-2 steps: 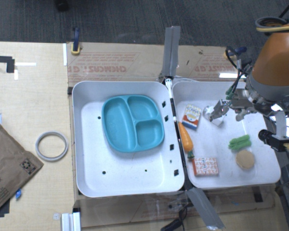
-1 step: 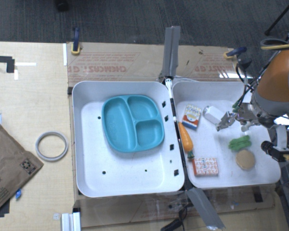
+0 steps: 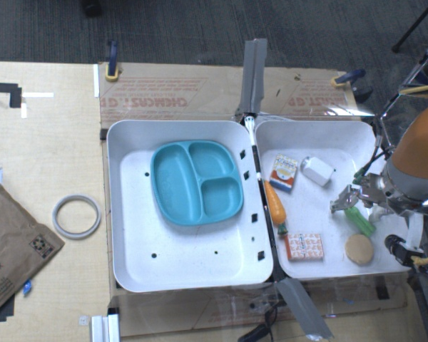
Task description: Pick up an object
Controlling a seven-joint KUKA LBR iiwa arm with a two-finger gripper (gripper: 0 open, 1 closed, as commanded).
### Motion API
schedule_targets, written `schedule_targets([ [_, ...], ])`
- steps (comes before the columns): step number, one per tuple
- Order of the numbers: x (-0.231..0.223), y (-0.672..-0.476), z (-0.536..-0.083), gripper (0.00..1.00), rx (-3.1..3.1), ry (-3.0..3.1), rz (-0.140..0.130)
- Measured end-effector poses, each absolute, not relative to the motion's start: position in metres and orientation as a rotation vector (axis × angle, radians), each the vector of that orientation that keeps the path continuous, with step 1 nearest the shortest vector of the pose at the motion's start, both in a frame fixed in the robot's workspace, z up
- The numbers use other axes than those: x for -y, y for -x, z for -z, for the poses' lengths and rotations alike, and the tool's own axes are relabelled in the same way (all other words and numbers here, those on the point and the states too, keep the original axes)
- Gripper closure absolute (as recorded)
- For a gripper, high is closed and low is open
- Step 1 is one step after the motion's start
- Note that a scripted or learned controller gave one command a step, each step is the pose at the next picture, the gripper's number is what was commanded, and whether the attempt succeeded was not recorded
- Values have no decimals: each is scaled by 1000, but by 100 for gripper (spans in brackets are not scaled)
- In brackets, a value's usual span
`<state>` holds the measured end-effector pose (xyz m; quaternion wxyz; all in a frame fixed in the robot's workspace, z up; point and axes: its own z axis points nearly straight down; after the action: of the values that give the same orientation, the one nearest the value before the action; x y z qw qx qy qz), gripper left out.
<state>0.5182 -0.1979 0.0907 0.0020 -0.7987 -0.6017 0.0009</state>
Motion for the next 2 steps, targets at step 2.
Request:
schedule_targets([
  [2, 153, -537, -222, 100, 1728, 2623, -3],
])
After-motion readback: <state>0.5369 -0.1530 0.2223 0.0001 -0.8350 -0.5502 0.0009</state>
